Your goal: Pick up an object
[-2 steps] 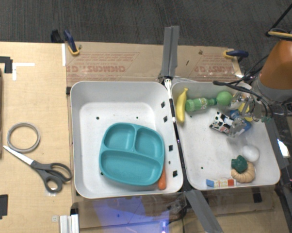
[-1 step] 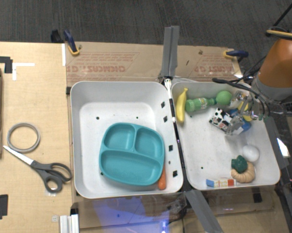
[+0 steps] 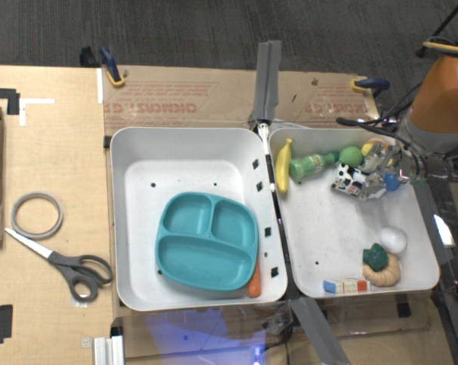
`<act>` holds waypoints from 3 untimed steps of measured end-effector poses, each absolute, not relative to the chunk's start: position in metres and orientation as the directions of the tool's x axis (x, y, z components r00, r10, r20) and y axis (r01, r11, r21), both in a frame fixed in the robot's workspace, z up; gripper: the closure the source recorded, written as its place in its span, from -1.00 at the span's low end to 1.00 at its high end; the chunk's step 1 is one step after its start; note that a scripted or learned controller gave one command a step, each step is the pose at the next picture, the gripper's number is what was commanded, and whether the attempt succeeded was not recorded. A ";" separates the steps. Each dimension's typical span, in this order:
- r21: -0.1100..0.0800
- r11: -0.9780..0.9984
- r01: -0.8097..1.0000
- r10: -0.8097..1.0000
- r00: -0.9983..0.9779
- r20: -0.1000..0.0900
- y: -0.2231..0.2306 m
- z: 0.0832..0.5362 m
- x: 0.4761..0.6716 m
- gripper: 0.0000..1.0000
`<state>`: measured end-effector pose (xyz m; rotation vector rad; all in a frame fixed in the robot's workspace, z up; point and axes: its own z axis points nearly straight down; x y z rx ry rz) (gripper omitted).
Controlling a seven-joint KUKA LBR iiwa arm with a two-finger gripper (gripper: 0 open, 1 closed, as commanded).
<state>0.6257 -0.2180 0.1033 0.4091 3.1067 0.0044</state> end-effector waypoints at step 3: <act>0.001 0.961 0.276 0.276 -0.961 -0.009 -0.179 0.103 0.634 1.00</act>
